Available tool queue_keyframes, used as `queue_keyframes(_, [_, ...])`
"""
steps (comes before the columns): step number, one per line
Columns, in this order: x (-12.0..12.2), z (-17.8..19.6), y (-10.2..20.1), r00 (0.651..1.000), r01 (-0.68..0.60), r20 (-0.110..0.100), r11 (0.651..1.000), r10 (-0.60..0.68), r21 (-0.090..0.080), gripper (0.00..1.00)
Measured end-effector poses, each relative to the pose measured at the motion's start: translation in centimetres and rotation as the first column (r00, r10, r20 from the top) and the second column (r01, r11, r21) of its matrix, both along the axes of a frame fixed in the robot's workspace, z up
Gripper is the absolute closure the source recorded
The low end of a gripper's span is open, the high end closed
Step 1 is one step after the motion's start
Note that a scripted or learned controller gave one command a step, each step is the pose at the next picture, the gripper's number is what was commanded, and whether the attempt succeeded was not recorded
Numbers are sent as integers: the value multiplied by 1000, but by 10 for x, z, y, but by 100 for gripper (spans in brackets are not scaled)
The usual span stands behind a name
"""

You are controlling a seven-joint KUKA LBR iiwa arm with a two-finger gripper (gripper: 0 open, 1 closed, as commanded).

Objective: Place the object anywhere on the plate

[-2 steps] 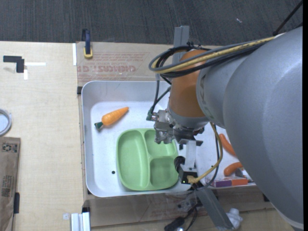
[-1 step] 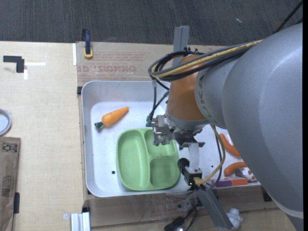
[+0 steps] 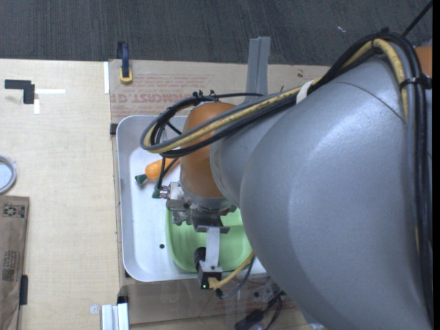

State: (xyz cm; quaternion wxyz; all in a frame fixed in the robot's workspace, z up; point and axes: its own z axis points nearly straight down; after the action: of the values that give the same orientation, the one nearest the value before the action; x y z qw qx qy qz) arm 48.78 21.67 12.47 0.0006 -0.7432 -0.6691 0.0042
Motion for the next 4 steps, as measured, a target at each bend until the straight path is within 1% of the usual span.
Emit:
queue_keyframes(1, [-8, -32, -45, 956, -293, 8, 956, 293, 10, 100])
queue_keyframes(2, [-8, -24, -45, 957, -290, 4, 957, 290, 11, 100])
queue_keyframes(3, [-10, -26, -44, 962, -274, 8, 962, 274, 9, 100])
queue_keyframes(4, [-11, -23, -33, 958, -288, 13, 957, 287, 23, 0])
